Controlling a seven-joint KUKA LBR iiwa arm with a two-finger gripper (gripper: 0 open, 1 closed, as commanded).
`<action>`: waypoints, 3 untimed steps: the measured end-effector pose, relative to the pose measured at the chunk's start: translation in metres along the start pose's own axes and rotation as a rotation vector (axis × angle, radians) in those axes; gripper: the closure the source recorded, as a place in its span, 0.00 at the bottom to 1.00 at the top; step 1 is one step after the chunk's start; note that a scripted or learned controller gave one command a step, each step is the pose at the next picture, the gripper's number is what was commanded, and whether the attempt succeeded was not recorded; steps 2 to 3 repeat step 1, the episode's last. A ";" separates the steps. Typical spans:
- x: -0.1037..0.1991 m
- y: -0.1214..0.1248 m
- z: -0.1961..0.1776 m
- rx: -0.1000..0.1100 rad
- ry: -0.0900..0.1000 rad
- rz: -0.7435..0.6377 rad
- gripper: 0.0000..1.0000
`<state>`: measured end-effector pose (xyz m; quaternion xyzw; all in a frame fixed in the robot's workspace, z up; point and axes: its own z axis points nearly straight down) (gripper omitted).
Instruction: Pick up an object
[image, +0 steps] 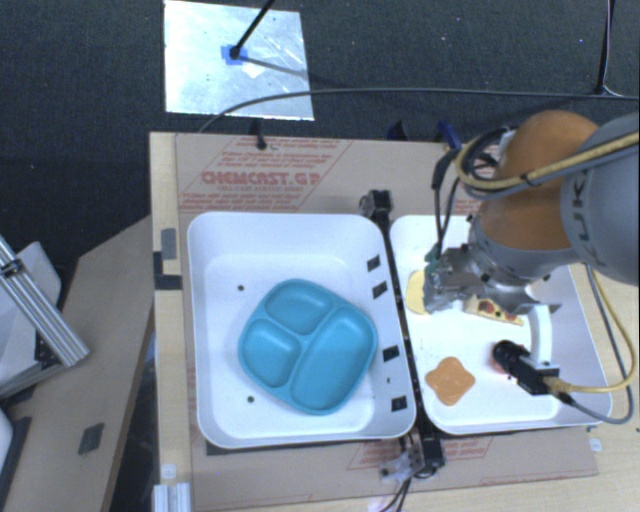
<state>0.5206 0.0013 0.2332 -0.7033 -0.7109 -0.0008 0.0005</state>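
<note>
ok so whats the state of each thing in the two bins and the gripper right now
blue divided plate: flat in the left bin, right way up, nothing in its compartments
orange piece: lying loose on the right bin floor, untouched
yellow piece: at the bin's left wall, partly hidden by the gripper
gripper: low over the right bin, fingers unclear

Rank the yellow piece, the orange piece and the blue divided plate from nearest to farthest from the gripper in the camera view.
Measured from the gripper over the right bin:
1. Yellow piece, right beside it at the right bin's left edge.
2. Orange piece, lower in the right bin, toward the front.
3. Blue divided plate, across the divider in the left bin.
</note>
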 end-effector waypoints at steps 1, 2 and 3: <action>0.061 -0.003 -0.003 0.000 0.000 -0.001 1.00; 0.061 -0.003 -0.003 0.000 0.000 -0.001 1.00; 0.061 -0.003 -0.003 0.000 0.000 -0.001 1.00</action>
